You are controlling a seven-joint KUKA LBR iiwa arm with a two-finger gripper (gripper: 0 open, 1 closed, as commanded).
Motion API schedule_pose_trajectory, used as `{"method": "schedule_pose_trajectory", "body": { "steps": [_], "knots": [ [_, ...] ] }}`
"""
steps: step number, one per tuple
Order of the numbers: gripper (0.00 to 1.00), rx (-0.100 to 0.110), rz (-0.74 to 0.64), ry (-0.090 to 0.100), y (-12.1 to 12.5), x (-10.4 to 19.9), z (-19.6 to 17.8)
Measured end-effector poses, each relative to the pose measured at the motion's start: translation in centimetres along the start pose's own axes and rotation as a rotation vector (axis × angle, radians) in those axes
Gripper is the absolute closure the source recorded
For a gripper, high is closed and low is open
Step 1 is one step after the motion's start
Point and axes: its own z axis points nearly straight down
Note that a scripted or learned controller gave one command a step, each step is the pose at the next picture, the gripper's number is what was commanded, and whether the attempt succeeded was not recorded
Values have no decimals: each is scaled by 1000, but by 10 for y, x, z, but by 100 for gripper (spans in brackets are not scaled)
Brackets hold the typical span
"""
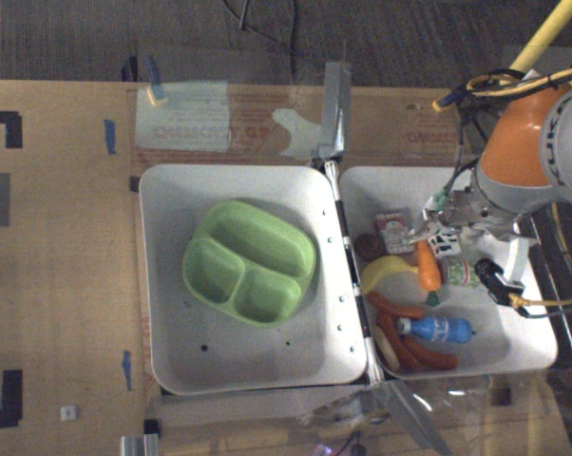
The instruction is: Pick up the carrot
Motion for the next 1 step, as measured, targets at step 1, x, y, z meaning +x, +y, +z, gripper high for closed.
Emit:
{"method": "schedule_pose_trajectory", "body": {
  "steps": [1],
  "knots": [
    [0, -19, -150, -7, -18, 42, 7]
  ]
}}
